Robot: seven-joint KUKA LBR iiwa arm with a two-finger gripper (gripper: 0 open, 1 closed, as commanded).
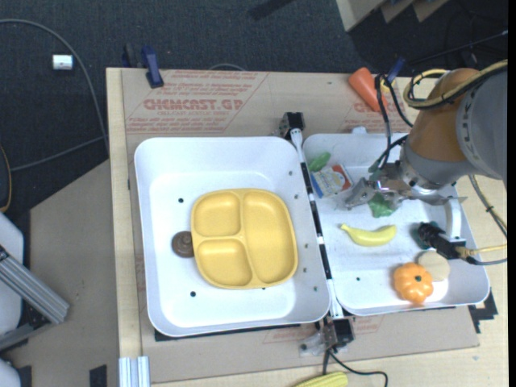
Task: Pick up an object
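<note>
My gripper (368, 193) is low in the right bin (463, 297), near its back left part, with the arm reaching in from the right. A small green object (381, 209) lies right under its near side; contact between them is unclear. Just in front lies a yellow banana (369, 234). An orange pumpkin-shaped toy (414, 284) sits in the front right corner, with a pale beige piece (436, 264) beside it. A white, red and green packet (327, 176) lies to the left of the gripper against the bin's left wall.
The left bin (153, 216) holds a yellow divided plate (242, 238) with a small brown round thing (182, 243) at its left edge. An orange object (363, 87) and a blue clamp (151, 67) rest on the board behind the bins.
</note>
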